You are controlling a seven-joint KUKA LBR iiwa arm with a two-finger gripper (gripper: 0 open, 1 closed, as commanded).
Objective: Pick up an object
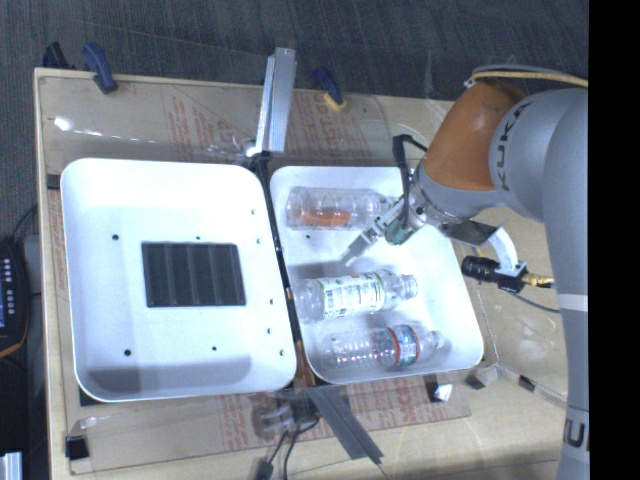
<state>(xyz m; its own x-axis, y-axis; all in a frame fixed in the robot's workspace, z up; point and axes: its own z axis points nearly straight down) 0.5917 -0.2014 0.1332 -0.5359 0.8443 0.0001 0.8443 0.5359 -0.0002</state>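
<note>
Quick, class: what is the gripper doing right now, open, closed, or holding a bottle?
Gripper: over the right bin, between two bottles; open or closed cannot be told, and no bottle seen in it.

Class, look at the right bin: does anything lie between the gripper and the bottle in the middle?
Nothing visible does. The gripper hangs over bare bin floor, just above the middle bottle.

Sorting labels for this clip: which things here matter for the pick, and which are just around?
Job: gripper; orange-label bottle; green-label bottle; red-label bottle; right bin.
Around: left bin with dark panel; blue clamps.
</note>
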